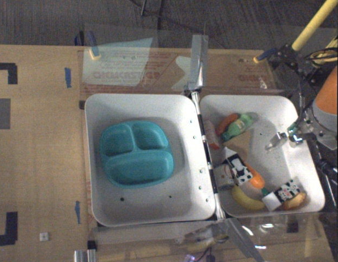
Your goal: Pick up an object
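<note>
While the arm (pixel 328 105) leans in from 3 o'clock, its gripper (pixel 282 140) is down inside the right bin (pixel 267 103), roughly at that bin's 2 o'clock. The metal fingers (pixel 277 141) look slightly parted and there's nothing between them, just bare white bin floor underneath. Honestly they're small and a bit blurry, so that's as much as I can say about the gap.

All the pickable stuff is in that same right bin. Up at 11 o'clock there's an orange and green toy carrot (pixel 236 125), with a tan wedge-shaped piece (pixel 242 142) just below it. Along the bin's 9 o'clock wall lies a thin reddish piece (pixel 211 135). Lower down, around 7 o'clock, is a black and white patterned block (pixel 239 169) touching something orange (pixel 257 180), and a yellow banana (pixel 247 199) sits right at 6 o'clock against the front wall. At 5 o'clock there's another black and white patterned toy (pixel 287 191) with a brownish bit beside it. None of these are touching the gripper; the carrot and wedge are the nearest, off at its 9 o'clock.

Left bin (pixel 98 162) has a teal divided plate (pixel 136 153) lying flat in the middle, three compartments. Both bins sit side by side on the wooden bench (pixel 38 146).
</note>
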`<state>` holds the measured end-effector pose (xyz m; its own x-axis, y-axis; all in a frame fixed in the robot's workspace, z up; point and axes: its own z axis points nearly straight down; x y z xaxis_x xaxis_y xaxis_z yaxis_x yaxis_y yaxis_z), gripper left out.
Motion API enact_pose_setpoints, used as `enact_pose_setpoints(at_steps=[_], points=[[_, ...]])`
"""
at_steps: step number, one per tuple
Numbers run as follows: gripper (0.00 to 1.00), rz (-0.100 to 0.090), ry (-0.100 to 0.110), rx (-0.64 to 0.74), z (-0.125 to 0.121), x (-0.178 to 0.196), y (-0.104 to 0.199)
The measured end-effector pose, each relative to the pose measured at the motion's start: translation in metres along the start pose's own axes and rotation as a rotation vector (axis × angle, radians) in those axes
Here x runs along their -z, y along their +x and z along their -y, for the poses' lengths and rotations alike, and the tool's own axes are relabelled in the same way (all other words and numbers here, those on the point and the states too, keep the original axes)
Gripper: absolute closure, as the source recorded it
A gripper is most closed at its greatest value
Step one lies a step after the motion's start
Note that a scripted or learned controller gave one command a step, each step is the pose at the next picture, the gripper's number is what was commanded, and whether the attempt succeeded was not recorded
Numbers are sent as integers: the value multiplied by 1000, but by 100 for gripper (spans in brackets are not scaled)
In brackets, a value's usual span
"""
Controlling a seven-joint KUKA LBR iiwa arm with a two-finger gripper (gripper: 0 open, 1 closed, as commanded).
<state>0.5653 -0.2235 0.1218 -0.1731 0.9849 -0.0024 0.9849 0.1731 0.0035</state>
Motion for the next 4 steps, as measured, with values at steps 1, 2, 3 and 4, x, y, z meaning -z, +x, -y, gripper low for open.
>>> enact_pose_setpoints(at_steps=[1,2,3,4], points=[[0,1,0,-12,23,86,3],[0,0,2,38,-84,15,-13],[0,-2,4,-138,20,44,3],[100,-1,0,-137,19,54,3]])
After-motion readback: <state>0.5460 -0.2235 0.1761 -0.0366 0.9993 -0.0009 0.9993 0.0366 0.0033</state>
